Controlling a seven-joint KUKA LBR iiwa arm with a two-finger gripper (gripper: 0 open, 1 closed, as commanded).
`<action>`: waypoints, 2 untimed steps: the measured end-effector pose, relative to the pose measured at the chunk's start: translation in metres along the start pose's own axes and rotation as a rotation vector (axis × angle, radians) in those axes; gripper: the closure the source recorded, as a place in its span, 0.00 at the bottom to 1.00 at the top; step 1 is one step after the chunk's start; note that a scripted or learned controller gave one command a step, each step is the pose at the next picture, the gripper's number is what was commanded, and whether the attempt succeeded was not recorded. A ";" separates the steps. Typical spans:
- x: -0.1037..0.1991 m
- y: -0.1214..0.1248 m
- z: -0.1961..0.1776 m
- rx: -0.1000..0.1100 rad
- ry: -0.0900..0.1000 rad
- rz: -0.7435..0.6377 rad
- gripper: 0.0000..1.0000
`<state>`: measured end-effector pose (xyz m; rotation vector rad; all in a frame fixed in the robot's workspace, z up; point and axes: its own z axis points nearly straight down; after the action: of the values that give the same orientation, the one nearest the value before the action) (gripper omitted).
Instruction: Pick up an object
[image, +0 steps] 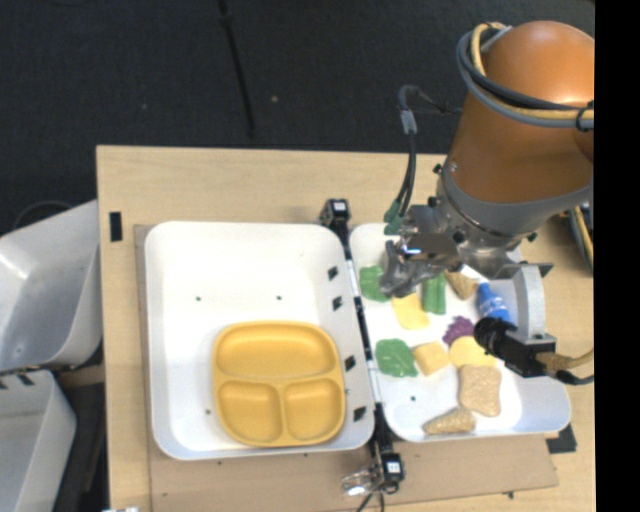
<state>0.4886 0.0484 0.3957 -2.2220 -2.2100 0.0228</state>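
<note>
Camera view: gripper (405, 272) low over right bin (545, 415) toys, beside green block (433, 295); open or closed, cannot tell.

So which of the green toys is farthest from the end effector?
The green leafy piece beside the bin divider, next to a yellow block; the other greens sit right under the end effector.

text: none legible | labels: none | numbers: none | signs: none
</note>
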 end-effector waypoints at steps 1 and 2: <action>0.040 0.000 -0.082 -0.025 0.007 -0.011 1.00; -0.013 0.001 0.054 -0.002 0.001 -0.001 1.00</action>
<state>0.4886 0.0354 0.3416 -2.2219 -2.2112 0.0189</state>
